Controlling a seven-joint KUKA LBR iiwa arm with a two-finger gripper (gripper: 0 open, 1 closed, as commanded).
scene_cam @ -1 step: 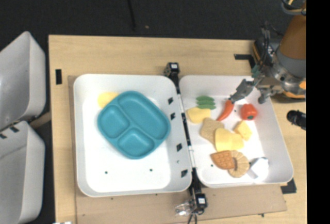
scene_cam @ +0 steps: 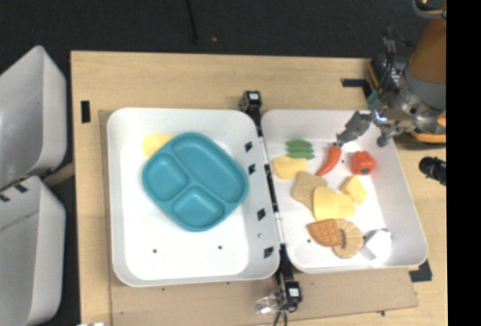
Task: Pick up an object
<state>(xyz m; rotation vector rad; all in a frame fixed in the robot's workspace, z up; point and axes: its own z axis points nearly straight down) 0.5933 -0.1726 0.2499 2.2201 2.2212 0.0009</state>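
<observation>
While the gripper (scene_cam: 362, 129) hangs over the far right part of the right bin (scene_cam: 409, 230), the fingers are seen spread wide with nothing between them. Pickable items are packed in that bin: an orange carrot (scene_cam: 329, 160) just below the fingers, a red tomato (scene_cam: 362, 161) beside it, a green piece (scene_cam: 299, 148) and yellow pieces nearer the middle. A miss is judged likely if the descent lands between carrot and tomato; both could be pushed aside. The blue tray (scene_cam: 195, 180) in the left bin (scene_cam: 124, 242) is well apart.
</observation>
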